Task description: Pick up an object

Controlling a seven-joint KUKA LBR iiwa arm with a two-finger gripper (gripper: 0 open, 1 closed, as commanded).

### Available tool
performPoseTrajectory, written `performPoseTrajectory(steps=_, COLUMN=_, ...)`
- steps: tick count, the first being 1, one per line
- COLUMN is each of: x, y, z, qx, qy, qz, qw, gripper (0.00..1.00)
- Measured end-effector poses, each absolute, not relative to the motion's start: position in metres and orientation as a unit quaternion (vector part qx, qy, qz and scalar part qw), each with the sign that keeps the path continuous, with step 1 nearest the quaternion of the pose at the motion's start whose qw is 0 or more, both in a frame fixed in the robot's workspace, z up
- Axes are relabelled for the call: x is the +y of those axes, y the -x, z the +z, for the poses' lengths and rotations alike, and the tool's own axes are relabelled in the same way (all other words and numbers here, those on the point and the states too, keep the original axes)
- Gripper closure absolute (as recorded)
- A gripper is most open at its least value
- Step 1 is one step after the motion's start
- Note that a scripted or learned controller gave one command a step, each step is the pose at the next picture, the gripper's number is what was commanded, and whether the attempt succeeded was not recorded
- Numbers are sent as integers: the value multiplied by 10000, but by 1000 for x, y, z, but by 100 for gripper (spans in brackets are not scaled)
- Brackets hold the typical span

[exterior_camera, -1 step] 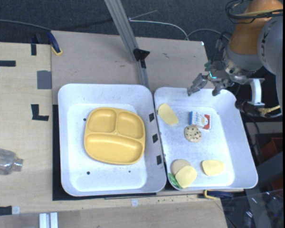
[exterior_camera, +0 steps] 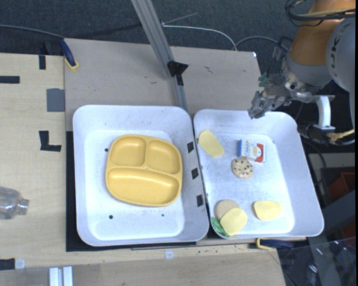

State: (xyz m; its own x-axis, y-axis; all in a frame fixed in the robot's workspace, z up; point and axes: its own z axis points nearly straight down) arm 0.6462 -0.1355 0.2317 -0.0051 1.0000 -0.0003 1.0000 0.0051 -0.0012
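Observation:
The right bin (exterior_camera: 286, 130) holds several small items. A yellow wedge (exterior_camera: 210, 143) lies near its left wall. A small white, blue and red carton (exterior_camera: 251, 150) sits mid-bin, with a round chocolate-chip cookie (exterior_camera: 243, 168) just below it. At the front lie a tan round piece (exterior_camera: 226, 208), a yellow piece (exterior_camera: 234, 220) over a green scrap, and another yellow piece (exterior_camera: 267, 210). My gripper (exterior_camera: 258, 109) hangs over the bin's far right corner, above and apart from the carton, with nothing seen in it.
The left bin (exterior_camera: 89, 159) holds a yellow divided plate (exterior_camera: 144, 170). A slanted metal rod (exterior_camera: 152, 25) reaches down to the bins' far edge. A clear plastic bottle (exterior_camera: 5, 201) lies on the bench at far left. Cables trail behind the arm on the right.

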Motion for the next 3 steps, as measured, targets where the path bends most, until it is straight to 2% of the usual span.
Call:
performPoseTrajectory(steps=1, x=-121, y=-628, z=277, qx=-7082, qy=7060, qz=-16, qw=-10, gripper=100)
performPoseTrajectory(steps=2, x=-134, y=-519, z=228, qx=-7061, qy=7081, qz=28, qw=31, gripper=100)
performPoseTrajectory(steps=3, x=-120, y=-497, z=182, qx=-7074, qy=7068, qz=23, qw=34, gripper=100)
